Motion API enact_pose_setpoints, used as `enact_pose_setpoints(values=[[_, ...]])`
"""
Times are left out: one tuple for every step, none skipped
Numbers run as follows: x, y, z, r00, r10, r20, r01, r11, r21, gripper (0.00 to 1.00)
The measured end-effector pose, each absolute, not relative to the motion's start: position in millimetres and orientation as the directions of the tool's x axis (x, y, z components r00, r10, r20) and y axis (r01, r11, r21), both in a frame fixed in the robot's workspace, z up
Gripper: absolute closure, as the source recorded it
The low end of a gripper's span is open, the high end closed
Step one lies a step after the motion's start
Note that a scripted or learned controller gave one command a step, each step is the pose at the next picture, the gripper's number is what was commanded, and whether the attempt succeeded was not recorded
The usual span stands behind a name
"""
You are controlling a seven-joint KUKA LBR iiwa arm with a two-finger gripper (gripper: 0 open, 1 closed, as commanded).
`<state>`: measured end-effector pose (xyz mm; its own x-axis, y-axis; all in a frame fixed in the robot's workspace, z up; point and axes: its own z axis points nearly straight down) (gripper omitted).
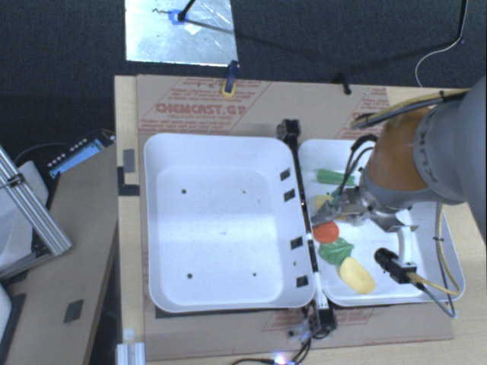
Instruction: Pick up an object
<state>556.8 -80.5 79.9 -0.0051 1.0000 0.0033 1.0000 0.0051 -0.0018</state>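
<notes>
Nearest in the right bin (449, 268) lies a yellow piece (357, 275), and just beside it on the far-left side a green piece (335, 249). Touching the green one on its far side is a red piece (326, 233), close to the bin's left wall. Farther back sits a small yellow bit (323, 202), and beyond it a green stick (330, 176) lying crosswise. The left bin (221, 219) shows a bare white floor with a few dark specks.

Beyond the bins, the cardboard sheet (251, 101) under them bears red print that seems to read "CHEMCAST GP"; the letters are small.

The arm (426, 154) reaches in from the right, its orange band over the right bin's far half, wrist tilted down to the left. The gripper (341, 206) hangs low just above and beside the red piece; whether it is spread or pressed together cannot be told.
</notes>
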Motion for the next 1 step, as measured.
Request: enact_pose_setpoints(values=[[560.7,-82.3,97.6,-0.004,1.0,0.002,1.0,0.004,0.008,1.0]])
